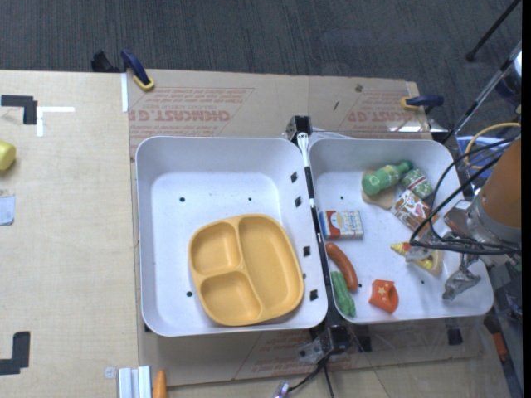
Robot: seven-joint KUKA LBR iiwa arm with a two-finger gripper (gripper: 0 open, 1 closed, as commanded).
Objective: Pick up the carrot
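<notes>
Smooth tapered carrot (342,265) lies beside ridged green vegetable (343,294).

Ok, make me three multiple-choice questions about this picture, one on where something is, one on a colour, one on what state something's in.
1. Where does the carrot lie?
A. In the right bin, near the wall shared with the left bin
B. On the yellow plate
C. On the bench outside both bins

2. What colour is the divided plate in the left bin?
A. Blue
B. Yellow
C. Red

3. How does the carrot stand with the gripper?
A. Clamped between its fingers
B. Lying in the bin, apart from the gripper
C. Lifted above the bin

Answers: 1 A, the carrot lies by the dividing wall in the right bin, beside a green vegetable. 2 B, the plate is plainly yellow. 3 B, the gripper is at the bin's far right edge, well away from the carrot.
</notes>
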